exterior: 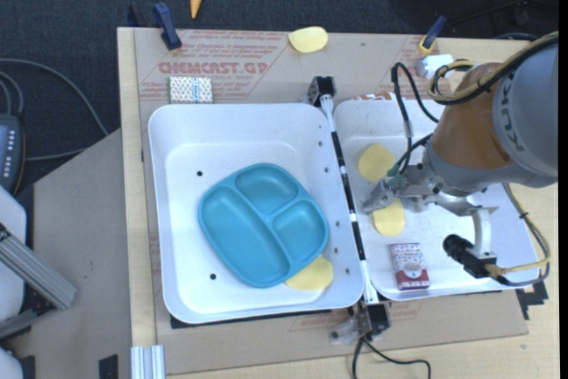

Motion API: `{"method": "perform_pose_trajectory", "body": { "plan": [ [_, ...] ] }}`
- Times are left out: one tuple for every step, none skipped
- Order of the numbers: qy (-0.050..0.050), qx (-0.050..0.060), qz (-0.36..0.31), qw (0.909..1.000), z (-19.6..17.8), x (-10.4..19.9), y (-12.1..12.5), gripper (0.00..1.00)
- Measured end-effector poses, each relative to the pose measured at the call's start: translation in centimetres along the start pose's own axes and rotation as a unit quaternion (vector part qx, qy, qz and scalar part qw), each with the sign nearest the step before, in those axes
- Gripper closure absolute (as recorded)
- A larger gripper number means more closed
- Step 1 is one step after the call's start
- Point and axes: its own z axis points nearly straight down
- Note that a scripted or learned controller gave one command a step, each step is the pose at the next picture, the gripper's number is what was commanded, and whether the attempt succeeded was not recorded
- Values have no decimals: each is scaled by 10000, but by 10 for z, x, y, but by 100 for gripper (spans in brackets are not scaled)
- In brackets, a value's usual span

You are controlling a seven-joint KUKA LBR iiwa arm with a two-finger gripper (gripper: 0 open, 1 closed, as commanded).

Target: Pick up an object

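Note:
My gripper (387, 195) is low in the right bin (497, 275), near its left wall, with the grey arm and orange band coming in from the right. A yellow chip (389, 220) lies just below the fingertips, touching or nearly touching them. A second yellow chip (374, 161) rests a little above the gripper. A small red and white box (409, 265) lies at the bin's front. In the left bin (169, 155) sits a blue divided plate (263, 223) with another yellow chip (311, 274) tucked under its lower right edge.
On the bench behind the bins lie a yellow chip (308, 39), a small patterned packet (191, 89), and blue clamps (165, 25). A black clip (321, 88) sits at the divider's far end. Cables loop over the right bin's back.

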Motion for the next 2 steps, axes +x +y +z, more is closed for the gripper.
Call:
{"method": "perform_pose_trajectory", "body": {
  "plan": [
    [-2,-7,5,10000,-10,0,0,100],
    [-4,-17,-12,10000,-101,67,39,100]
  ]
}}
